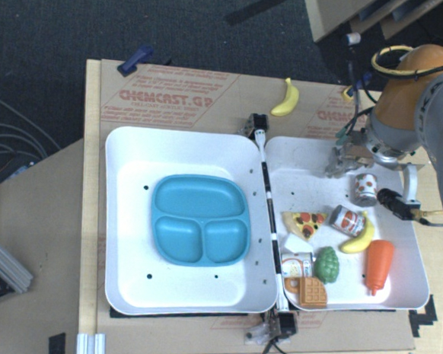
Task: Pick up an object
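- While the arm (419, 89) reaches in from the right, its gripper (343, 161) hangs low over the back of the right bin (419, 281), above bare white floor; nothing is visible between the fingers, and whether they stand wide or narrow I cannot tell at this angle.
- Candidate objects all lie in the right bin: a small can (364, 188) just beside the gripper, a second can (348, 220) touching a banana (360, 240), a pizza slice (303, 224), a carrot (378, 266), a green broccoli-like piece (327, 265), a waffle (311, 292) and a small carton (296, 265) at the front corner.
- Risk, my judgement: a straight descent from here closes on empty floor, since the gripper sits beside the nearest can and not over it.
- Risk: the cans are round and may roll or tip away if one finger touches first.
- Risk: the front cluster is packed close, so fingers could wedge between neighbours or lift two things, then drop both.
- Risk: the pizza slice and waffle lie flat, offering little edge to pinch.
- Left bin (118, 225) carries a blue divided tray (201, 218).
- Surface: both bins rest on a tan board (174, 100) with red lettering; a second banana (286, 100) lies on it behind the bins.
- Room: dark carpet (42, 36) surrounds the bench, with loose cables (3, 140) at left.
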